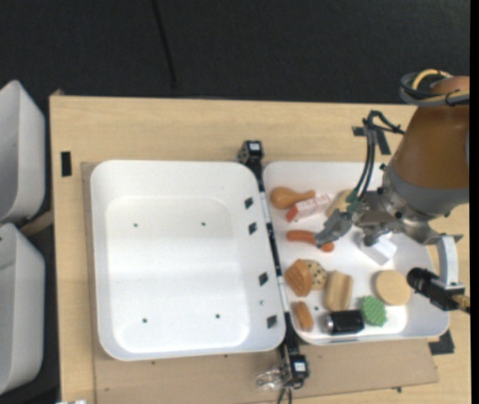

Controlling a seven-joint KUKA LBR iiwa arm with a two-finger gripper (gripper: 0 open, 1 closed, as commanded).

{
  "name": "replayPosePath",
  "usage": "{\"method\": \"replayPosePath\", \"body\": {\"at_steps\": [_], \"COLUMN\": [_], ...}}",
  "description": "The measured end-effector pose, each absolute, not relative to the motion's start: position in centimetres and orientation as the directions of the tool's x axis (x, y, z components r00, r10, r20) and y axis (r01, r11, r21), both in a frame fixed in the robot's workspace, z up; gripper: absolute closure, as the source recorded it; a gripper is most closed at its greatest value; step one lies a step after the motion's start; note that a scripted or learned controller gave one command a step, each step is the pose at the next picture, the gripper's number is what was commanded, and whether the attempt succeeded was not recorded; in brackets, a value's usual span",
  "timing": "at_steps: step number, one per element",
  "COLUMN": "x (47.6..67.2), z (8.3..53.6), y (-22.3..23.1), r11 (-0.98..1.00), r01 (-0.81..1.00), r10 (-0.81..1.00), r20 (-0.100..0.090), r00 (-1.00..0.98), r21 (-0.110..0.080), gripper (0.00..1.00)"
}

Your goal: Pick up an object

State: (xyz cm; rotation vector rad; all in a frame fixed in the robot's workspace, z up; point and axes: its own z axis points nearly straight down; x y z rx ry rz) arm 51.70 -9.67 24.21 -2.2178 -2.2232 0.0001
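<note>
Orange sausage [311, 238] lies just under our tool [337, 228] (its opening we cannot tell), toward nine o'clock in the right bin [306, 172] on the worktop [180, 129].

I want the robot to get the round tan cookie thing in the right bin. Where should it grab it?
Probably from straight above, pinching across the round tan disc at its rim. It lies flat, so its edges are the only sides to squeeze. The claw should mind the green piece close beside it at lower left.
</note>
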Motion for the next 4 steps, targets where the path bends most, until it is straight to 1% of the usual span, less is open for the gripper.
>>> {"method": "replayPosePath", "body": {"at_steps": [1,2,3,4], "x": [56.0,61.8,58.3,60.9], "z": [13.6,9.9,14.1,20.5], "y": [-10.6,-9.5,-10.0,-4.3], "r11": [-0.001,0.004,-0.001,0.008], "r01": [1.000,1.000,1.000,1.000], "r10": [1.000,1.000,1.000,1.000], "r20": [-0.002,0.000,0.001,0.001], "r00": [0.001,-0.004,0.001,-0.008], "r21": [-0.003,0.002,0.000,0.008], "gripper": [0.00,0.00,0.00,0.00]}}
